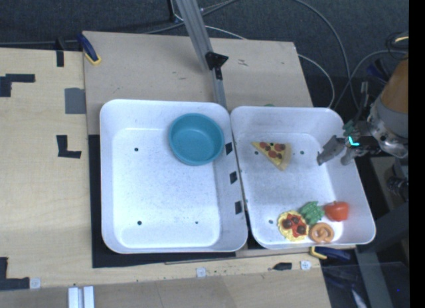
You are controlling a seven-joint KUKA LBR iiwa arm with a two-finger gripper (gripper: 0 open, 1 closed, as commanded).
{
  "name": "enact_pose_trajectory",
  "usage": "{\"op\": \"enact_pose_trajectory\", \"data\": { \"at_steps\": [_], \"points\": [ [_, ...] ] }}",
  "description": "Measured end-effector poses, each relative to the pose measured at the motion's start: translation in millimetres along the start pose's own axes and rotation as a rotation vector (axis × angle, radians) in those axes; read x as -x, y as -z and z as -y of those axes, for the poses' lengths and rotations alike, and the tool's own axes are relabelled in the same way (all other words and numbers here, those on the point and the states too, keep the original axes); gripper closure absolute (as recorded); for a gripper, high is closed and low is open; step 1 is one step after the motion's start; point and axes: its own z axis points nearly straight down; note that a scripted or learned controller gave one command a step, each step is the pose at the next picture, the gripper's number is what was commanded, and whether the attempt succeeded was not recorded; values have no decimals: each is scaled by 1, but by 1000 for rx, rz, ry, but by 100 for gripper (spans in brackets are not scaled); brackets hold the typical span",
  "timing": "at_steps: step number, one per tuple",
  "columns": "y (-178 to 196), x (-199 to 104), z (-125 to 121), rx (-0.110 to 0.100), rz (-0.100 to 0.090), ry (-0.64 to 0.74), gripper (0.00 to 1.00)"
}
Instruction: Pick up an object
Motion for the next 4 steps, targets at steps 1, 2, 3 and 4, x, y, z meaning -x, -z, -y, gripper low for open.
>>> {"op": "enact_pose_trajectory", "data": {
  "at_steps": [1, 2, 3, 4],
  "points": [
    [0, 0, 0, 0, 0, 0, 0],
    [-43, 1, 3, -3, -1, 0, 0],
    [-104, 4, 8, -5, -1, -1, 0],
    [-134, 4, 8, 1, 1, 0, 0]
  ]
}}
